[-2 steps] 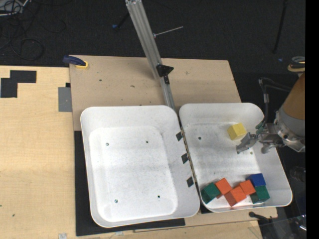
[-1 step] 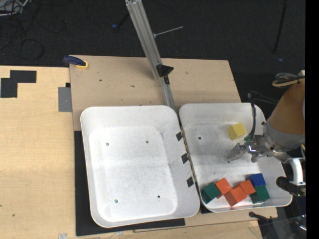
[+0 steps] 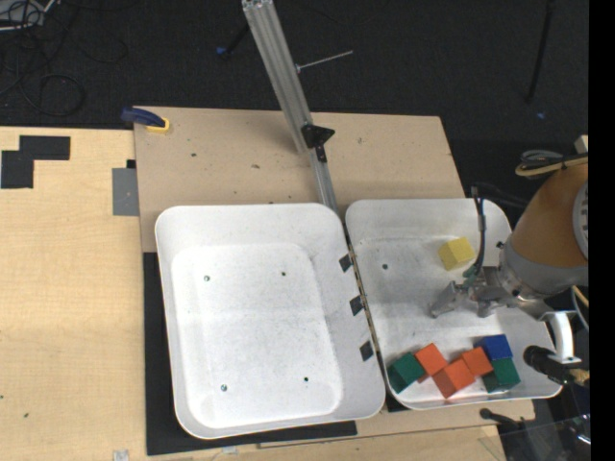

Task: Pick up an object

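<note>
Right bin (image 3: pixel 404 224): yellow block (image 3: pixel 457 252) just beyond claw (image 3: pixel 450 301), untouched.

A pale wooden bench top (image 3: pixel 288 157) stood against a dark carpeted floor (image 3: pixel 144 46) strewn with black cables (image 3: pixel 38 84); a slanted aluminium rail (image 3: pixel 279 65) rose behind it.

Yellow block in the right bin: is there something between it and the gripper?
Nothing visible stands between them. The yellow block lies alone on the bare floor of the right bin, just up and left of the gripper. The other blocks are clustered at the bin's near edge, below the gripper.
</note>
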Available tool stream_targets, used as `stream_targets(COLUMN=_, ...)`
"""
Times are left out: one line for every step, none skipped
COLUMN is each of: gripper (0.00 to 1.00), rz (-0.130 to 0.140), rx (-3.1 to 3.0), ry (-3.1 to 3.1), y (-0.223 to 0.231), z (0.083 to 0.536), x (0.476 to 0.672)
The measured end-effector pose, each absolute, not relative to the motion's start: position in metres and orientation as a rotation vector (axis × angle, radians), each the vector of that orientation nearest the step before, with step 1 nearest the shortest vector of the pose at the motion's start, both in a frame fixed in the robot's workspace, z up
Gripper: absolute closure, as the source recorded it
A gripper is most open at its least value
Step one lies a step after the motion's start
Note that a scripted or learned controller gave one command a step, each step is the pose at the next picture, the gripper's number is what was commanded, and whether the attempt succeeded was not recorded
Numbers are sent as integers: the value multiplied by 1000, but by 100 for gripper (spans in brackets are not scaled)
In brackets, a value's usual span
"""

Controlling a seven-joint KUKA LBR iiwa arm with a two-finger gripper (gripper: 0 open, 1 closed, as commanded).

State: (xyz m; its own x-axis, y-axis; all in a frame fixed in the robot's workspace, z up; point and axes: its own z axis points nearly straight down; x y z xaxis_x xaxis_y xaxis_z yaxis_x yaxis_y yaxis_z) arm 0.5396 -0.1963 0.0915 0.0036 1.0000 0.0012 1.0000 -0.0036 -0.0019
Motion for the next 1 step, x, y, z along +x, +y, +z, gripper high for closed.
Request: stream_targets(gripper=100, rz=-1, rx=-2228, ry=-2210, y=-197, z=102, x=539)
